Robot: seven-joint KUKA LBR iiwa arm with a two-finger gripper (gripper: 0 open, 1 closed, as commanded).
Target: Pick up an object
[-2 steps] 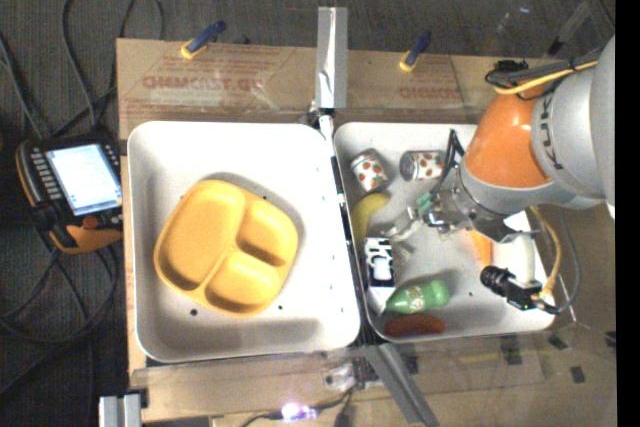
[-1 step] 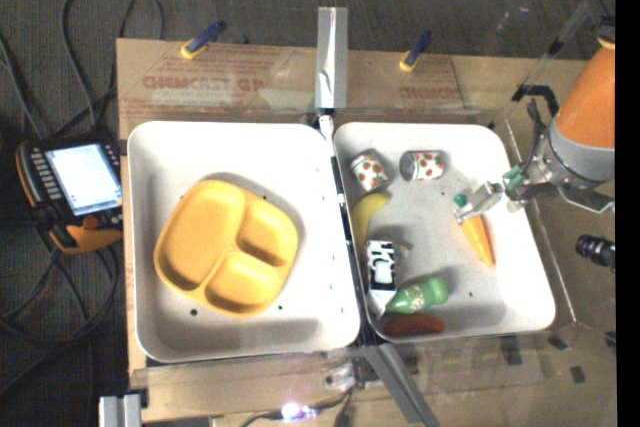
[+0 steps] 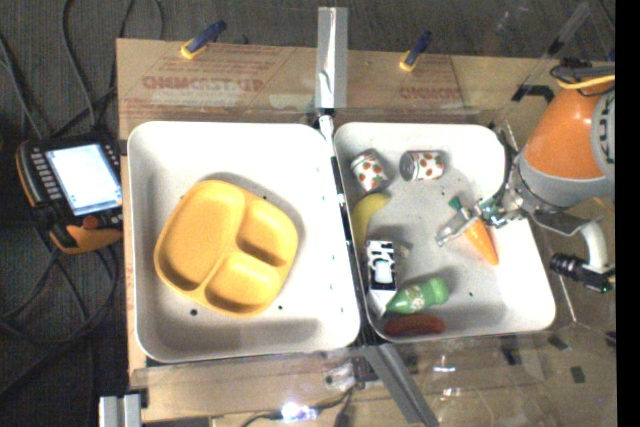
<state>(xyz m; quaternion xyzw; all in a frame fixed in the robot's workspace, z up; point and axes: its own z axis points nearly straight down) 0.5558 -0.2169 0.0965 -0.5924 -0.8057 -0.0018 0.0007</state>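
Gripper (image 3: 470,218) hangs low in the right bin (image 3: 520,300), fingers' spread impossible to tell, with the toy carrot (image 3: 484,240) just beside its tips.

The scene is lit evenly from above and rather bright, so the two white bins (image 3: 140,215) look a little washed out with only soft shadows along their inner walls, while the dark floor (image 3: 60,35) stays dim and the whole picture is slightly grainy and soft.
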